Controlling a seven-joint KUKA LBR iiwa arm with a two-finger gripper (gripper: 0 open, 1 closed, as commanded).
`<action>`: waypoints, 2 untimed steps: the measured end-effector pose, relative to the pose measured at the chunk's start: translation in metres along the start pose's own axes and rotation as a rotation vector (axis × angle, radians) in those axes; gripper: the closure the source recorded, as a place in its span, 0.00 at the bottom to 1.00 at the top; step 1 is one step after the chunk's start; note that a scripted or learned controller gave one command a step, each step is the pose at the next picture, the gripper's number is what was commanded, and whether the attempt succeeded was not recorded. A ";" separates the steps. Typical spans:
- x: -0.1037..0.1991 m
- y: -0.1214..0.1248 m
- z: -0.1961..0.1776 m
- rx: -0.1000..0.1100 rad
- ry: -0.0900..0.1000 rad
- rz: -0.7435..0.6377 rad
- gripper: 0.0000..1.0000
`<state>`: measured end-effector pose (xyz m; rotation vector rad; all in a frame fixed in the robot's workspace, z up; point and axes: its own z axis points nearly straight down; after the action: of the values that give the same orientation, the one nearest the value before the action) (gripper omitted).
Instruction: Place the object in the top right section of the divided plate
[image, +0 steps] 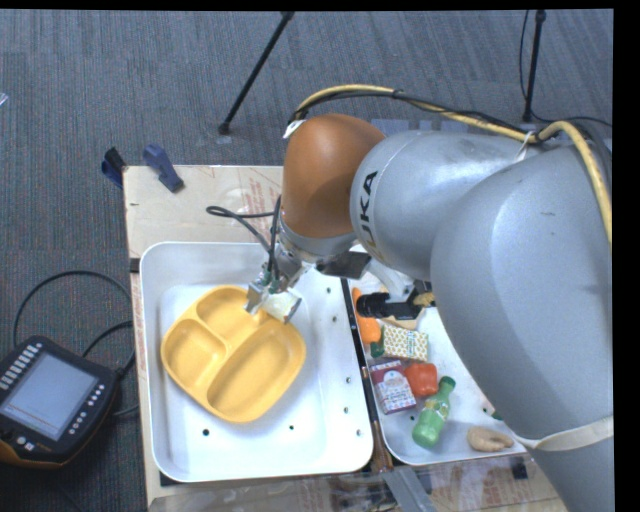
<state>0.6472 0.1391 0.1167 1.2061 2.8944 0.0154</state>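
A yellow divided plate (238, 377) lies in the left white bin (330, 440), turned at a slant. My gripper (271, 296) hangs over the plate's upper right rim, below the orange wrist band. A small pale cream block (284, 306) sits between the fingertips, just above the rim where the plate's upper section meets the big one. The gripper is shut on it. The arm's bulk hides the bench behind the gripper.
The right bin (455, 452) holds an orange piece (369, 329), a cracker packet (405, 343), a red packet (391, 386), a red fruit (423, 378), a green bottle (432, 417) and a tan piece (489, 438). A teach pendant (45, 395) lies on the floor at left.
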 end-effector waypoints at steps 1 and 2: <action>0.053 0.036 0.011 -0.018 -0.026 -0.400 1.00; 0.048 -0.013 0.001 -0.004 -0.013 -0.960 1.00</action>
<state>0.6044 0.1641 0.1153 -0.2657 3.1070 0.0077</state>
